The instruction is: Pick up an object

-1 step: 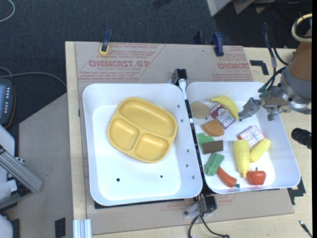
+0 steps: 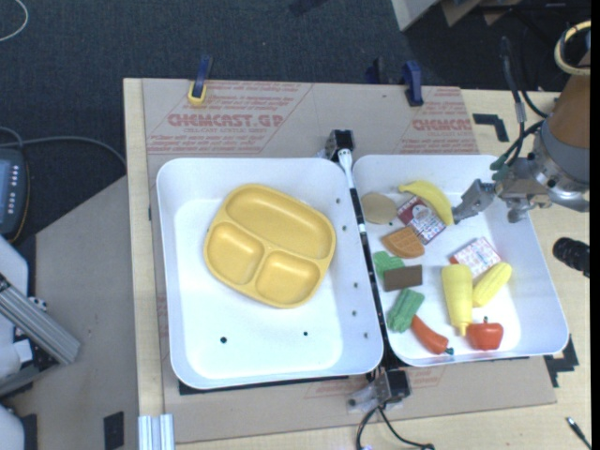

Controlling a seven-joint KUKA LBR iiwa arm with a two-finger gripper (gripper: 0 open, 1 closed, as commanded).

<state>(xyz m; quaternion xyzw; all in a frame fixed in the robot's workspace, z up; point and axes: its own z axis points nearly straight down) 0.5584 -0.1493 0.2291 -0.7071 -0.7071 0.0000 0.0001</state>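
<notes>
At the right edge of the frame the gripper [image 2: 495, 198] hung spread and empty, the banana [image 2: 427, 199] just left of it, lying slantwise, down-right

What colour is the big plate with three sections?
The plate is yellow, seen clearly in the camera view, lying in the left bin.

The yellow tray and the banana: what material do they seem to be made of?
The yellow tray looks like moulded plastic, matte with a soft sheen, with three smooth rounded compartments. The banana looks like toy plastic too: even yellow colour, slightly glossy. Neither is certain.
</notes>
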